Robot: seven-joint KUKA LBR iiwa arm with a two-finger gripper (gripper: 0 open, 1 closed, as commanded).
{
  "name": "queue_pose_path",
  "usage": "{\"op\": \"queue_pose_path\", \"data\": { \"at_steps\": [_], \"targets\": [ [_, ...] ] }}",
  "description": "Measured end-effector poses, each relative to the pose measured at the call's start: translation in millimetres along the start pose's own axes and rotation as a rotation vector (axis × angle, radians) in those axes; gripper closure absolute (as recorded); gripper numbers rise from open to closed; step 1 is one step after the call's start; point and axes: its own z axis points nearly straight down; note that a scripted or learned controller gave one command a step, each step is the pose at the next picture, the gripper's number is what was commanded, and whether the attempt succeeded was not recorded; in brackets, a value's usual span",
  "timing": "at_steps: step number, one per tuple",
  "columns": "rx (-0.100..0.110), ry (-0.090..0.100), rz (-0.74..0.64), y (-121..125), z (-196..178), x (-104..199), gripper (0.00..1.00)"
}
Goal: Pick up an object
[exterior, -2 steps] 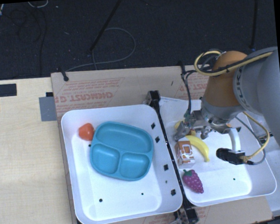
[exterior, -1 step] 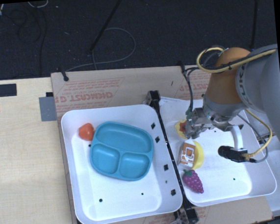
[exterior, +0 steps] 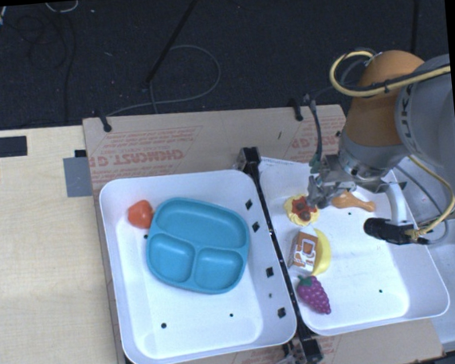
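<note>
Grey KUKA arm [exterior: 433,109] with smooth, rounded metal casing. Broad orange band [exterior: 380,102] wrapped above the wrist, domed and glossy. Yellow cable [exterior: 353,73] looped over the top of the orange band, with a second yellow line trailing down the grey side. Thin black cable [exterior: 316,129] running down beside the wrist. Grey metal gripper [exterior: 318,192] at the wrist's end, small and angular, with dark fittings. Black cylindrical part [exterior: 388,230] jutting out below the arm, beside a pale bracket.
</note>
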Motion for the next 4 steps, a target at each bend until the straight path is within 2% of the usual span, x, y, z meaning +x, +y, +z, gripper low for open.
{"op": "queue_pose_path", "data": {
  "at_steps": [1, 2, 3, 4],
  "targets": [
    [-0.001, 0.0, -0.001, 10, -54, 5, 1.0],
    [0.004, 0.001, -0.001, 10, -60, 4, 1.0],
    [0.006, 0.003, -0.003, -9, -68, 46, 1.0],
    [0.009, 0.002, -0.003, -29, -57, 91, 1.0]
  ]
}}
